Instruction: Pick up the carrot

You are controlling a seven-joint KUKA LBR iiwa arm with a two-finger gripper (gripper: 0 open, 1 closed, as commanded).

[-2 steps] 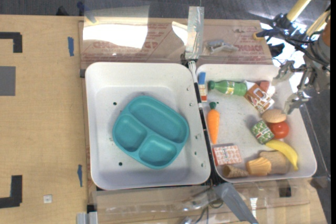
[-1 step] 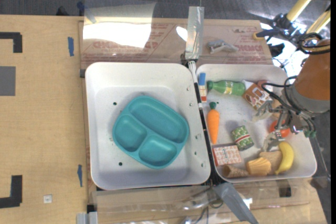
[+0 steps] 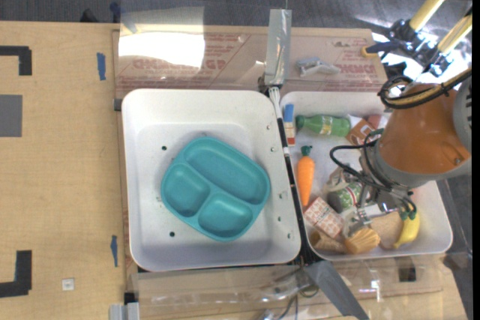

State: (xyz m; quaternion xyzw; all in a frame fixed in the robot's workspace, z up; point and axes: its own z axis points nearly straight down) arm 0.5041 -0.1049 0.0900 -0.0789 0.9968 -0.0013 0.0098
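Tool (image 3: 365,206) fingers lost amid clutter; arm (image 3: 424,135) cut off at right edge

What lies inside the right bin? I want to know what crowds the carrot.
The right bin holds the carrot along its left wall, a green bottle, a banana, bread and a small box. The arm covers the bin's middle.

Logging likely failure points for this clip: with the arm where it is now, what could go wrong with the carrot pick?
1. The gripper sits over the clutter right of the carrot, so it might close on the wrong thing.
2. The carrot lies along the right bin's left wall; a finger could strike that wall.
3. The green bottle lies just above the carrot's top and could get pushed.
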